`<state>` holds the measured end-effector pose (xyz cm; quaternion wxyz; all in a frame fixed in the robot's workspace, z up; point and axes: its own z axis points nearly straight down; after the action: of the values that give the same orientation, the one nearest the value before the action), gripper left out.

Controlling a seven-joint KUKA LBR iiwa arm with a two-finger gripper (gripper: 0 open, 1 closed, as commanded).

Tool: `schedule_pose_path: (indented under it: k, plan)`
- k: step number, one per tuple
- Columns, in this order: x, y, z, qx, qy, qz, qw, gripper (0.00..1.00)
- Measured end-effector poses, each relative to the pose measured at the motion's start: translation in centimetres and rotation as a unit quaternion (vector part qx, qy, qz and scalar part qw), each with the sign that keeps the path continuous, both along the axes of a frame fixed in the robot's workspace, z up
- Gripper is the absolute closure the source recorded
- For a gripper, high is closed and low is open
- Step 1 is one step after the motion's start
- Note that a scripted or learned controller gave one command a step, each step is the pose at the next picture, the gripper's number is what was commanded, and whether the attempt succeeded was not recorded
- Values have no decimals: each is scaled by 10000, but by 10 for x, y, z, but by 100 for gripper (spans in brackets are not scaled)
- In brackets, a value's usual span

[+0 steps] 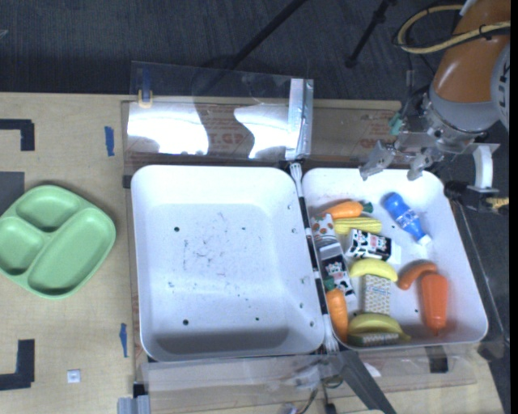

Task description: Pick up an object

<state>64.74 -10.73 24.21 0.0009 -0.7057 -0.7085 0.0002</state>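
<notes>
My gripper hovers above the back edge of the right bin, its two fingers spread open with nothing between them. Just in front of it lies a blue bottle. An orange carrot and a yellow corn cob lie at the bin's back left. A black-and-white patterned box and a banana sit mid-bin. A red-orange pepper-like piece rests at the right. A waffle-like block, a second banana and another carrot lie near the front.
The left bin adjoins the right one along a shared wall. A green divided plate lies on the bench at far left. A clear plastic sheet with a metal edge stands behind the bins. Cables hang above the arm.
</notes>
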Motion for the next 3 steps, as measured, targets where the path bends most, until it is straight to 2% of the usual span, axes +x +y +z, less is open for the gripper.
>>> schedule_pose_path:
  k: [1,2,3]
  plan:
    - [0,0,0,0,0,0,10000,0]
    - [-11,-51,5,-11,-14,111,9999,0]
    - [-2,-109,-90,-4,-1,95,10000,0]
